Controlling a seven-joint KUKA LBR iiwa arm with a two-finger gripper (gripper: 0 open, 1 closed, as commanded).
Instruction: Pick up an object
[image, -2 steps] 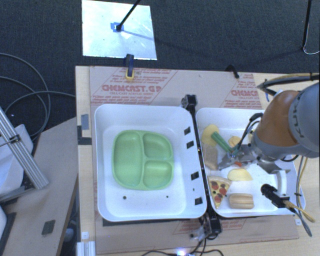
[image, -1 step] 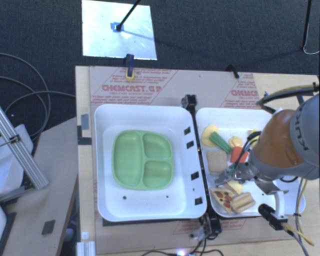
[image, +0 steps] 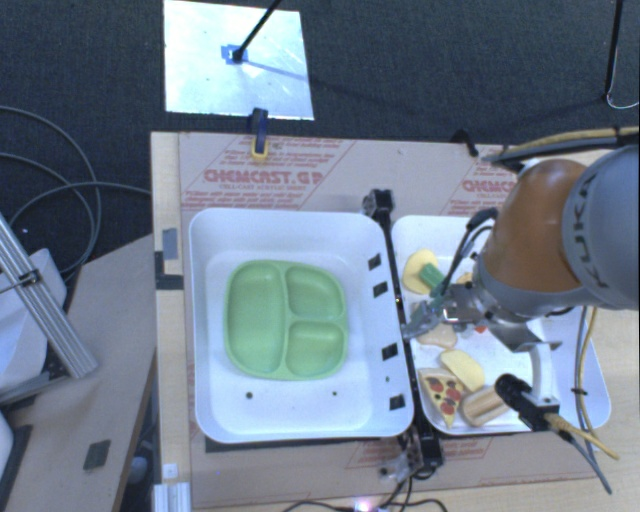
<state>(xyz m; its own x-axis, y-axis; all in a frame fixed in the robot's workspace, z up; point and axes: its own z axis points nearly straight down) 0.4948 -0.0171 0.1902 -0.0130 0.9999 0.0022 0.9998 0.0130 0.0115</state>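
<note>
You're looking down from 1 fixed cam above the bench (image: 300, 165), tilted at a slant; both white bins in frame, left bin (image: 300, 420) centre, right bin (image: 598, 400) toward the edge; arm (image: 560, 235) enters from view's right; mid-range, floor visible round the bench.

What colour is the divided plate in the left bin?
Pale green divided plate, in the white left bin; seen in the camera view.

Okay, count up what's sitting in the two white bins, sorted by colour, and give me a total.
Green: 2, the divided plate in the left bin and a small green piece in the right bin.
Yellow: 2, one piece by the green one, another lower down.
Tan or brown: 2, the pizza slice and a bread-like piece.
Total: 6 visible; the arm may hide more.
</note>
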